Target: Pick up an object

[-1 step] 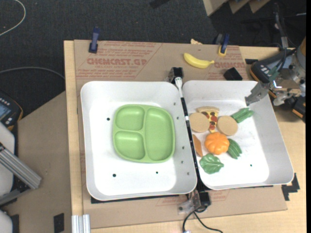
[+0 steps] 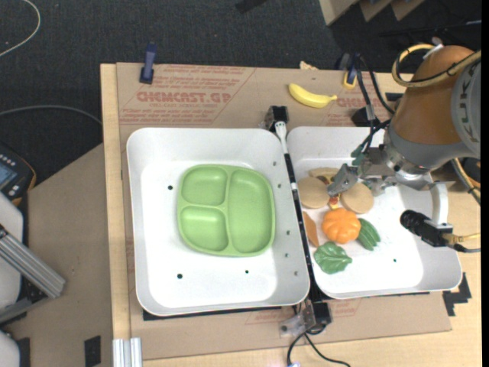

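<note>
The gripper (image 2: 345, 180) hangs over the right bin (image 2: 428, 270), its fingers spread and empty above the tan discs (image 2: 313, 193) beside the orange pumpkin (image 2: 341, 225). A clean pick likely means centring on one piece, dropping straight, and closing clear of the green leaves (image 2: 332, 257).

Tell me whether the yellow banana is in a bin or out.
Out. The banana lies on the brown board behind the right bin, beyond its far rim, apart from the toy food inside.
</note>
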